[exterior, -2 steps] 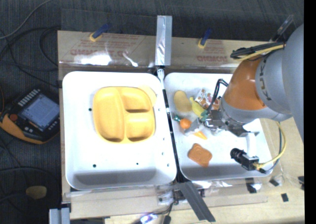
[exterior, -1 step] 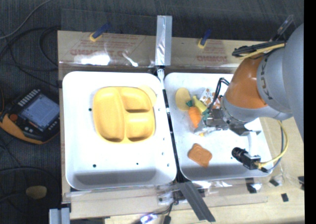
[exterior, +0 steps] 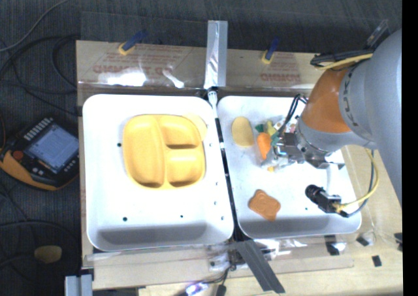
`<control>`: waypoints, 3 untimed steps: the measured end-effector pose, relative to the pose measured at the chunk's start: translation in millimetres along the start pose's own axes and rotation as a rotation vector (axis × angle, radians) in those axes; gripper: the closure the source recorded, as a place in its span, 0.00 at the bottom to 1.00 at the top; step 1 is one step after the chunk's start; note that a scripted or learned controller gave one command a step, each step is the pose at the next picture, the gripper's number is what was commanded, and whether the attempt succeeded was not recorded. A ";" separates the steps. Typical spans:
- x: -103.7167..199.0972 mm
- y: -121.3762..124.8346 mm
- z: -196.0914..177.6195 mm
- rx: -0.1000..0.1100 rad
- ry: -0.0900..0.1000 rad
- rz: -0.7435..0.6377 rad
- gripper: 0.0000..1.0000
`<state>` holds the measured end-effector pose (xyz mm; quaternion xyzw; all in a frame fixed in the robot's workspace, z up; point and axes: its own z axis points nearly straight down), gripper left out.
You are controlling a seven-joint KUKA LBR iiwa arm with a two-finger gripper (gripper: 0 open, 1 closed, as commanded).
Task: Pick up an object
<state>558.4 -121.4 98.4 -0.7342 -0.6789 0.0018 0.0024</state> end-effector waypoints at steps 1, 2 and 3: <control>17.4 -12.8 -245.6 -0.003 -0.005 -0.038 1.00; 46.1 -6.5 -226.2 0.000 -0.006 0.035 1.00; 116.3 4.3 -188.7 0.000 -0.003 -0.080 1.00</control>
